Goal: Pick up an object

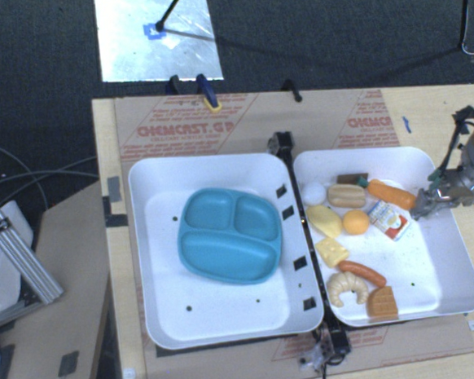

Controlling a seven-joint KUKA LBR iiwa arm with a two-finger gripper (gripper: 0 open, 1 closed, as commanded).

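Observation:
The right bin [437,246] holds several toy foods: a white egg [312,192], a hot dog bun [347,195], a carrot [391,194], a brown block [352,179], a lemon [323,219], an orange ball [355,222], a small red-and-white packet [386,218], a cheese wedge [332,251], a sausage [362,272], a croissant [347,288] and a toast piece [382,303]. My gripper [426,202] reaches in from the right, low over the bin's right side, just right of the packet and carrot. Nothing shows between its fingers.
The left bin [163,231] holds a blue divided plate [230,234]. A black divider with clips [298,221] runs between the bins. Cardboard [240,123] lies under both bins. The right bin's lower right floor is bare.

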